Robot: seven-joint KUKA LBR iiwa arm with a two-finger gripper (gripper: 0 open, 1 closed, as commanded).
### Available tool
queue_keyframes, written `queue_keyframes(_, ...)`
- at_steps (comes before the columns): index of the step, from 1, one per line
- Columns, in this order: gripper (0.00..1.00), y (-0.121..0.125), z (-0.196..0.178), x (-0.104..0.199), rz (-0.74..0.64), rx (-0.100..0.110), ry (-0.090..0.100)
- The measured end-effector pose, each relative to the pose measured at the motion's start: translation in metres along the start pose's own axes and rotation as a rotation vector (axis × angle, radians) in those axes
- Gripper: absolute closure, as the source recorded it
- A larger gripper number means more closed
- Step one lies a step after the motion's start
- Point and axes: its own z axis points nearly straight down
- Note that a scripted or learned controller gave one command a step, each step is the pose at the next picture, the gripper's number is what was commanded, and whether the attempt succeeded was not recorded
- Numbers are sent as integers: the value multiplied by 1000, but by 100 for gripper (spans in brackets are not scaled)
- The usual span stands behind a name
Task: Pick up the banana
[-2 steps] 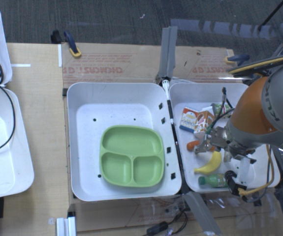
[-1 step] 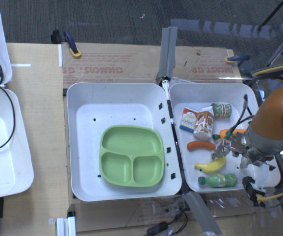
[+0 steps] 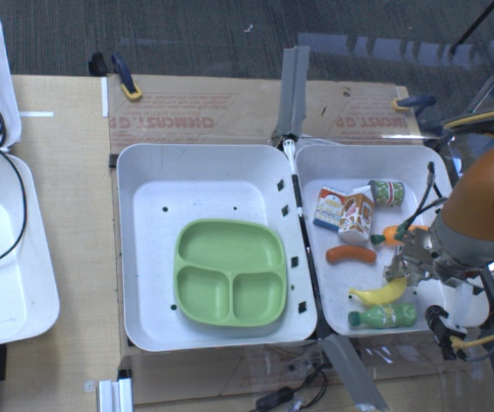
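A yellow banana (image 3: 378, 294) lies near the front of the right bin (image 3: 315, 230), curved, with its right end pointing up toward the gripper. My gripper (image 3: 403, 264) hangs low over the bin, just above and touching or nearly touching that right end. The grey arm with its orange band (image 3: 478, 200) reaches in from the right and hides the bin's right side. The banana appears to rest on the bin floor.
A green bottle (image 3: 385, 318) lies right in front of the banana. A red sausage (image 3: 350, 254), a juice carton (image 3: 344, 212), a can (image 3: 387, 193) and an orange piece (image 3: 395, 233) lie behind it. The left bin (image 3: 143, 230) holds a green divided plate (image 3: 230, 272).
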Motion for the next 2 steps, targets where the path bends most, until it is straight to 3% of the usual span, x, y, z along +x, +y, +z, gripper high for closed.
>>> queue_keyframes(1,100,-4,-91,72,15,0,-1)
queue_keyframes(2,100,-3,-99,72,13,2,-4)
